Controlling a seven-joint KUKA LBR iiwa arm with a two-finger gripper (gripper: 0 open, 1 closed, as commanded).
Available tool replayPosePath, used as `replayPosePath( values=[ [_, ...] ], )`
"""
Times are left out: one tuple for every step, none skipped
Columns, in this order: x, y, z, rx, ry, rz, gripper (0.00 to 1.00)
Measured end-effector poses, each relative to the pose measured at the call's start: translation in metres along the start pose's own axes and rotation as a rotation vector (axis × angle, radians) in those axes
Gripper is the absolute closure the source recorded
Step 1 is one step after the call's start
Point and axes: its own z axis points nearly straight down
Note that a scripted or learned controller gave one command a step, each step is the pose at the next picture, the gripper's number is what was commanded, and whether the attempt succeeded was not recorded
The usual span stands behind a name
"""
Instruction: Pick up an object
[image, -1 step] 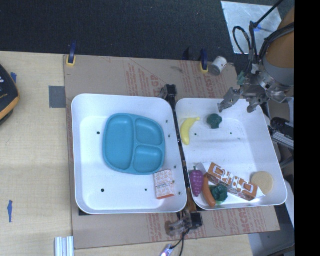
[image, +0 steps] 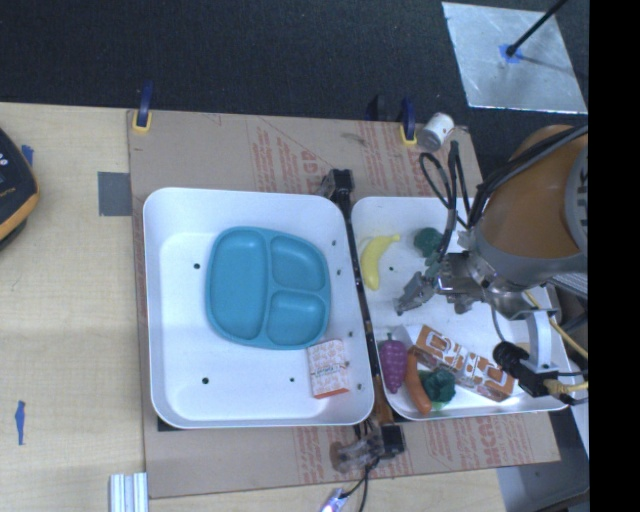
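Yellow is the colour I look at first: a small banana (image: 376, 259) lies in the right bin (image: 392, 212), near its left wall. Its long side runs up and down the picture, with a little bend at the top. My gripper (image: 413, 297) hangs over the same bin, just to the right of the banana and a bit lower. The fingers point left and down. I see nothing between them, so I think the hand is holding nothing, but they look dark and blurry and I cannot tell if they are spread or closed.

To get the banana I would go left and a little up.

More toys sit at the bottom of this bin: a purple thing (image: 393, 362), an orange carrot (image: 417, 385) and a flat brown packet (image: 472, 365). A green thing (image: 428, 240) peeks out beside the arm. The big grey arm (image: 525, 225) covers the right part of the bin, so I cannot see what lies under it.
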Motion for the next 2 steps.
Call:
replayPosePath(
  values=[
    [-0.035, -0.032, 0.080, -0.025, -0.011, 0.002, 0.00],
    [-0.030, -0.031, 0.069, -0.024, -0.003, -0.009, 1.00]
  ],
)
